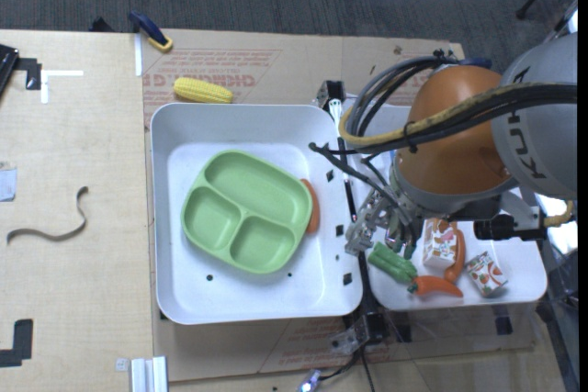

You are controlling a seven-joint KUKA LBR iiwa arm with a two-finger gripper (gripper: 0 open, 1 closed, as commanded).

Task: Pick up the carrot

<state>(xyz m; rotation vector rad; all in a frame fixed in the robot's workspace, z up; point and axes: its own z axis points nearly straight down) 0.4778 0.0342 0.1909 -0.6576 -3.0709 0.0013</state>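
An orange, tapered carrot (438, 286) lies near the front of the right bin (524, 294), its blunt end touching a green vegetable (393, 263). A second slim orange piece (313, 205) rests in the left bin against the right rim of the green divided plate (246, 211). My gripper (369, 236) hangs low over the wall between the two bins, just left of and above the green vegetable, and about a hand's width from the carrot. The orange wrist and its cables hide much of the right bin's back half.
Two small printed cartons (442, 243) (486, 274) and a curved orange item (456, 265) crowd the right bin beside the carrot. A yellow corn cob (203, 89) lies on the cardboard behind the left bin (165, 225). Black cables (404, 78) loop over the wrist.
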